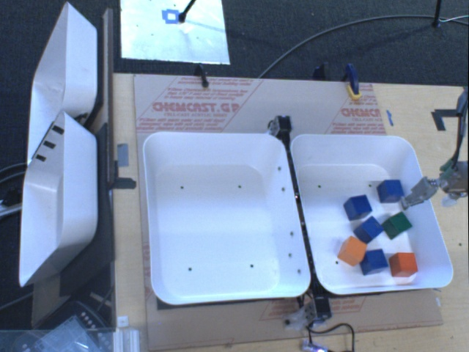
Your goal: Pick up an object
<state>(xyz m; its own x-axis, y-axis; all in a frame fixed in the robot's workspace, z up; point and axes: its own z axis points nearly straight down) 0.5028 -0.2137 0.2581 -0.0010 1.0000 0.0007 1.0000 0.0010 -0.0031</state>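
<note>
Blocks, seven in all, lie loose in the right bin (pixel 315 160), gathered toward its lower right corner in the lower right of the frame.

Camera view, contents:
- Blue block (pixel 390 190), uppermost of the group, just beside the hand.
- Blue block (pixel 357 206), to its lower left.
- Blue block (pixel 368 229), mid-cluster, close against the green one.
- Green block (pixel 396 225), dark, near the bin's right wall.
- Orange block (pixel 352 251), lower left of the cluster.
- Blue block (pixel 374 261), just beside the orange one.
- Red-orange block (pixel 403 264), lowest right, near the bin's corner.

The scatter looks random rather than sorted, as suits a bin meant for repeated picking; several pieces sit close enough that a neighbour may hinder a clean grasp.

- Left bin (pixel 168 152), white, touching the right bin along a shared middle edge.
- Counter (pixel 220 97), a printed board under both bins.
- Hand (pixel 419 193), at the right edge of the frame, low over the right bin's right wall and angled toward the uppermost blue block. Nothing shows between its fingers; how far apart they stand I cannot tell at this size.

Judgement: the pick is not yet made; the hand's placement suggests the nearest blue block or the green one as target.
</note>
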